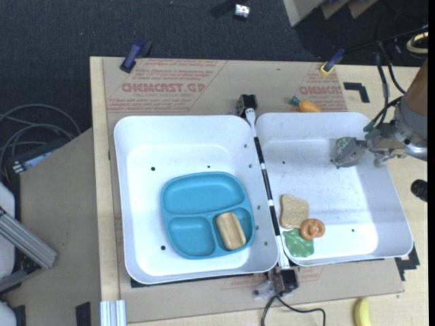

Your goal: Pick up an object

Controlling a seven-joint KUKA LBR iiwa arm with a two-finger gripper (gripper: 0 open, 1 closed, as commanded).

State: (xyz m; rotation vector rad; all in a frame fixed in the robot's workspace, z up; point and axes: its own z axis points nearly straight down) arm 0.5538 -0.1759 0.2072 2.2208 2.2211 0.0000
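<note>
Claw (348,151) at 1 o'clock in right bin (380,182); finger spread unreadable, nothing seen between them. Bread slice (293,210), pretzel (312,229), green leaf piece (298,244) touching at bin's 7 o'clock. Left bin (136,182): blue divided plate (200,199), bread roll (231,230) in lower-right compartment.

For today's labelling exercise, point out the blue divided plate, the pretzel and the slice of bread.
blue divided plate (197,197): camera view, bare floor of its large upper compartment.
pretzel (312,229): camera view, its middle.
slice of bread (293,210): camera view, centre of its top face.
</note>
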